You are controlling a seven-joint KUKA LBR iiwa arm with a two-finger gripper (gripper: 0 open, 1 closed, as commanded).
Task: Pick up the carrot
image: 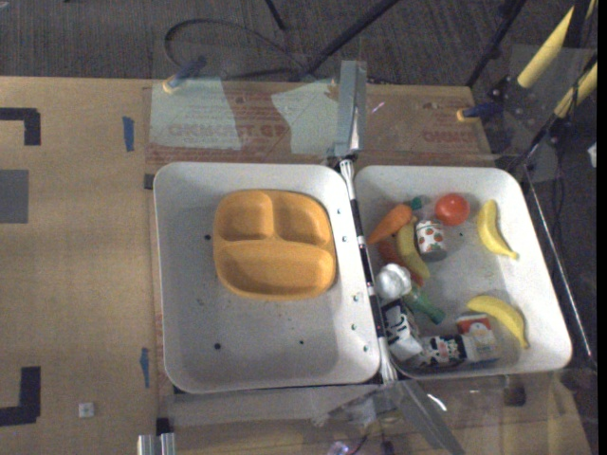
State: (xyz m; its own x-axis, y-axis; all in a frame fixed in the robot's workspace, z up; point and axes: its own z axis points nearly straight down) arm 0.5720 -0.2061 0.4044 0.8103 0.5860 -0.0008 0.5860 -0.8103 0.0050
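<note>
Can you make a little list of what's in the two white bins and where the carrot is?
left bin: orange divided plate
right bin: toy foods and small containers
carrot: right bin, upper left, close to the wall between the bins
next to carrot: small can, red tomato
bananas: one at upper right, one at lower right

Toward the upper right corner, beyond the bench (pixel 76 254), stand slim black struts (pixel 509 24) and two yellow padded tubes (pixel 550 35) (whether any of this belongs to the robot's own body cannot be told). A blue clamp (pixel 484 111) with an orange tip sits just below them.
</note>
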